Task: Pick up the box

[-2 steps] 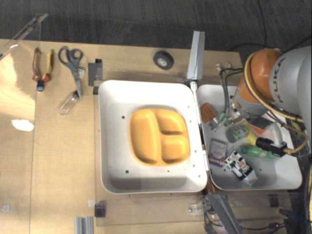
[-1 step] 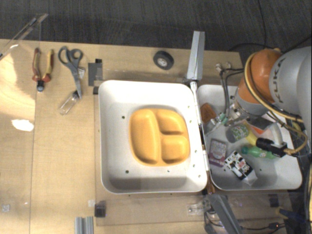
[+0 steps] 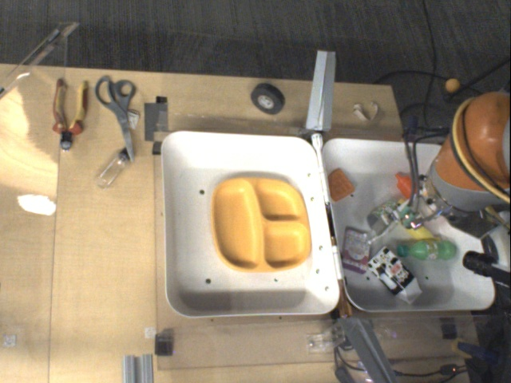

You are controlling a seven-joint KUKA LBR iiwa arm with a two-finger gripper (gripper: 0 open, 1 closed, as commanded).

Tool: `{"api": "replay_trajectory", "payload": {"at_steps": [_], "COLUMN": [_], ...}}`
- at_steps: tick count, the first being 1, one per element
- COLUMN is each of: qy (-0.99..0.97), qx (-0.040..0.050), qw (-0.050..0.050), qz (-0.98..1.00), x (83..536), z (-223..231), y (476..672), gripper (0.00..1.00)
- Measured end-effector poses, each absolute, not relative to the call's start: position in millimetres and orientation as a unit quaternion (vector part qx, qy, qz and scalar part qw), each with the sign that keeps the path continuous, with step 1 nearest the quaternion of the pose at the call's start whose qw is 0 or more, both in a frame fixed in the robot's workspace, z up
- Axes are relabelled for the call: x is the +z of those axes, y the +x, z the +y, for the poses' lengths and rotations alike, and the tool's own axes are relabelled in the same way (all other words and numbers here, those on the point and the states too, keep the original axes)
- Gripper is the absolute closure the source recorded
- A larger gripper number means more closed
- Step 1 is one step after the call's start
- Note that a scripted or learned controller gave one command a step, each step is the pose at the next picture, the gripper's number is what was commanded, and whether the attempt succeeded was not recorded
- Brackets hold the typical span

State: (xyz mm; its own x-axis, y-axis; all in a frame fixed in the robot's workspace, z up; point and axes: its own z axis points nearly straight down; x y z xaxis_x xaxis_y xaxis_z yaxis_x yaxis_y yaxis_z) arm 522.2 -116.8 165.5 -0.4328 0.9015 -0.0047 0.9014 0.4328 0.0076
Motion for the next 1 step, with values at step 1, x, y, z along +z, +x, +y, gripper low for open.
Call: {"api": "replay_trajectory", "payload": {"at_steps": [1], "qy": [0.614], "qx": [0.0024], "qw": [0.003], "qz": [0.79], "x": [105.2], "z": [-97.2], "y": [547.4], "gripper": [0.0]}}
